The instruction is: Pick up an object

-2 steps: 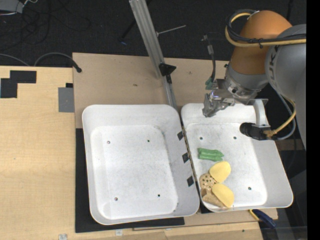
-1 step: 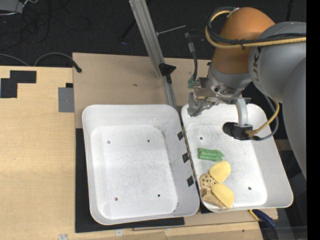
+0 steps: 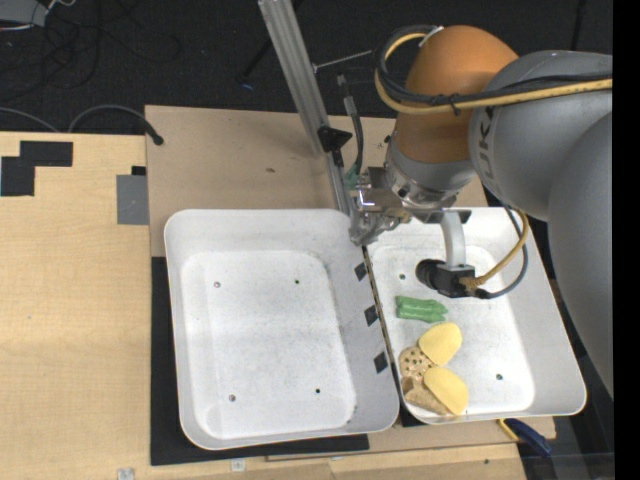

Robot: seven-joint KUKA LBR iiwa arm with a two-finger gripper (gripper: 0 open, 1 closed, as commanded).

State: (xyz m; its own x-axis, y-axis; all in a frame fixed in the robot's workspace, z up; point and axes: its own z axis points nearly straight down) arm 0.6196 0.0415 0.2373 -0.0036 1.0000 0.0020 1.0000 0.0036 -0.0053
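Note:
The right bin point(image 3: 520, 368) holds a green oblong object point(image 3: 420, 309) near its left wall. Below it lie two yellow rounded pieces point(image 3: 441, 343) point(image 3: 447, 389) and a speckled tan piece point(image 3: 412, 365) in the front left corner. My gripper point(image 3: 368, 226) hangs at the far left corner of the right bin, over the divider between the bins, well behind the green object. The arm's wrist hides most of it.
The left bin point(image 3: 260, 338) lies beside the right one. A slanted aluminium bar point(image 3: 300, 78) rises behind the bins next to the gripper. A black cable point(image 3: 450, 278) loops over the right bin's floor. The arm's big grey body covers the right side.

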